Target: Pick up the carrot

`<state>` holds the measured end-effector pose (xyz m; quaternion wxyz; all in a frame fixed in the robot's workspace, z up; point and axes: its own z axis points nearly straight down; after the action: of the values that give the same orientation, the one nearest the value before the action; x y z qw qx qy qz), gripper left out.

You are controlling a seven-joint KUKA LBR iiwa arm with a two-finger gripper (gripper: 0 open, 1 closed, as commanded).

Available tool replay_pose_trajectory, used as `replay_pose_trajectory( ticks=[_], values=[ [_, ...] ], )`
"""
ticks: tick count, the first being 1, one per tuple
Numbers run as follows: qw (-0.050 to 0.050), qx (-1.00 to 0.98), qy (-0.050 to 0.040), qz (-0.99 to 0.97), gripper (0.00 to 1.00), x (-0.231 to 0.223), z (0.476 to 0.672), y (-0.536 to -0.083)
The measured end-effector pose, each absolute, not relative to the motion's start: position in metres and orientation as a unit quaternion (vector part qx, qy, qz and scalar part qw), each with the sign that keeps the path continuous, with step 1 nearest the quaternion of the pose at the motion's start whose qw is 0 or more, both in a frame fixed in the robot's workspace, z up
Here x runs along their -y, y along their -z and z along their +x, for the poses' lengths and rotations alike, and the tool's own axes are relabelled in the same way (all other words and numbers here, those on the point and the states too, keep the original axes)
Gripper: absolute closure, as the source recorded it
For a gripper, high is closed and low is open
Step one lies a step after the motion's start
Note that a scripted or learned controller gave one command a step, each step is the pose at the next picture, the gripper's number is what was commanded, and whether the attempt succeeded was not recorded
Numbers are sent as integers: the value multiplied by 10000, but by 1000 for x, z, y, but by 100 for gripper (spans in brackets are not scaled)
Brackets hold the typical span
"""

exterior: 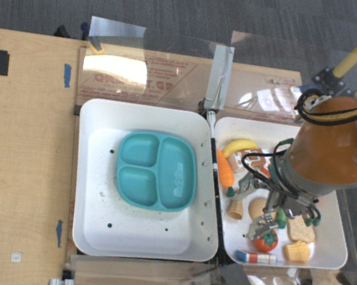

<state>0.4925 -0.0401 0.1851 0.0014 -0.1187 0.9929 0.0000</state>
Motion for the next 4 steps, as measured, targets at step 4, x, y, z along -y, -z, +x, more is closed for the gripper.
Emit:
replay_pose_trajectory(
  ticks=[4],
  values=[
    [12,-9998,-2,-180,0,4,551,-185]
  ],
)
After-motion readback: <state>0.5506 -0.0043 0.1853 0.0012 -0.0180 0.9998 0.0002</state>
